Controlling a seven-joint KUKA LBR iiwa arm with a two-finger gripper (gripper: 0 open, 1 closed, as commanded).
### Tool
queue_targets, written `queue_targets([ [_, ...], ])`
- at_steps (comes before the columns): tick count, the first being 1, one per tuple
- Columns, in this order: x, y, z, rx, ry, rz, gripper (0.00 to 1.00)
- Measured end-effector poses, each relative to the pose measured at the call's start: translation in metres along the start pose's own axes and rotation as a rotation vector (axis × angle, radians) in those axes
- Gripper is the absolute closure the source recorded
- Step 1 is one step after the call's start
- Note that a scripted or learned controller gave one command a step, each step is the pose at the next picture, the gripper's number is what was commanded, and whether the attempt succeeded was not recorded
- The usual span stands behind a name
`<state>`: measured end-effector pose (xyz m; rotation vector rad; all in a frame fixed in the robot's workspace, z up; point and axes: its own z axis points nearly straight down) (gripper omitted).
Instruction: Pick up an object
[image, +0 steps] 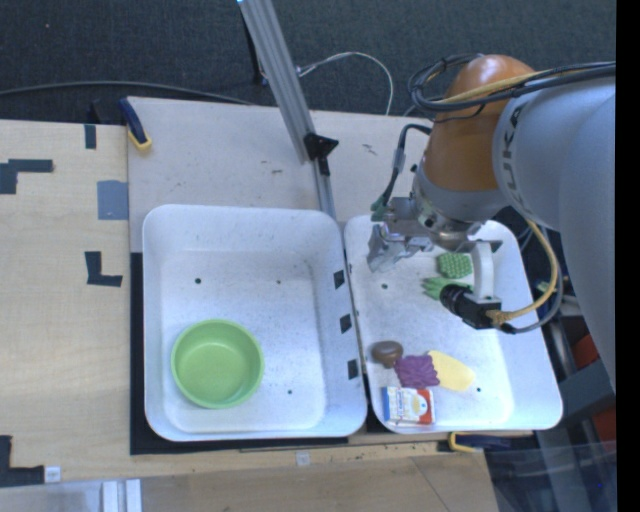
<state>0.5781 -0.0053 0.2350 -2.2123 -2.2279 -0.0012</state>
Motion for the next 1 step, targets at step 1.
queue_targets([
  [1,0.0646,0.0016,0.0034,0.001,0.0,-0.001,1.0],
])
